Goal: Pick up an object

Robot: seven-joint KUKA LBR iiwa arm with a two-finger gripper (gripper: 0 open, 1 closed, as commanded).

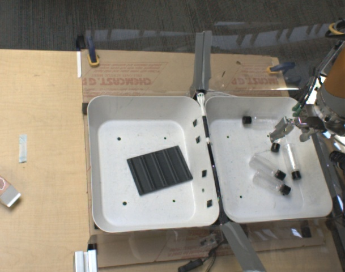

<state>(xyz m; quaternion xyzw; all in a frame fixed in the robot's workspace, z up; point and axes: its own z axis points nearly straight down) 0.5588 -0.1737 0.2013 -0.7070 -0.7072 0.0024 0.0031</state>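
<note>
The right bin (pixel 240 205) holds several clear tubes with black caps. One tube (pixel 259 119) lies near the bin's back wall, and three more (pixel 265 165) lie grouped right of its centre. A dark ribbed rectangular mat (pixel 160 169) lies flat in the left bin (pixel 104 152). My gripper (pixel 292 132) hangs over the right part of the right bin, just above the upper end of a slanted tube (pixel 289 157). Its fingers (pixel 281 128) stand spread apart with nothing between them.
The grey arm with its orange band (pixel 335 81) enters from the right edge. A raised divider (pixel 207 143) with black clips separates the bins. Cardboard (pixel 132 75) lies behind them with clamps (pixel 93 58). A small pink-and-white packet (pixel 3 189) lies on the wooden bench at left.
</note>
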